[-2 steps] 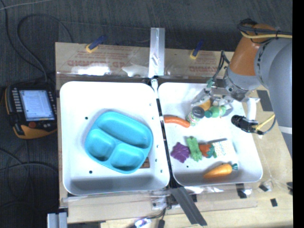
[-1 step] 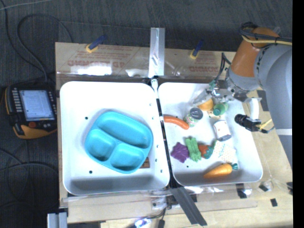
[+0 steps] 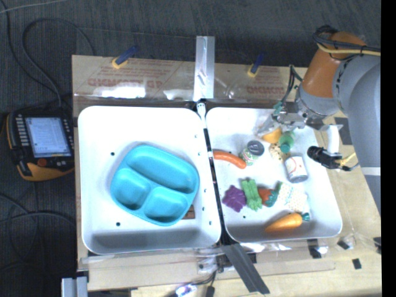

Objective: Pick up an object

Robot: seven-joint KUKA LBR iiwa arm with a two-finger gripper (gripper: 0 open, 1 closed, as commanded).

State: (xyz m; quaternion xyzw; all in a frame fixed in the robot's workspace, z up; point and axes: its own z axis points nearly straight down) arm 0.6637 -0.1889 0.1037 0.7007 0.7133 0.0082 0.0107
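Right bin's [image 3: 322, 184] far corner crowds the fingers [image 3: 276, 121] — spread unclear — above toys [image 3: 279, 138].

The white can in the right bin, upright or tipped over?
Tipped over. The white can lies on its side on the right bin's floor, its long body slanting across it, red label facing up.

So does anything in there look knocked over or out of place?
Nothing looks spilled or broken. The small white can lies on its side in the right bin, and the toy food around it, like the carrot and purple grapes, is scattered loosely. The blue divided tray sits askew in the left bin.
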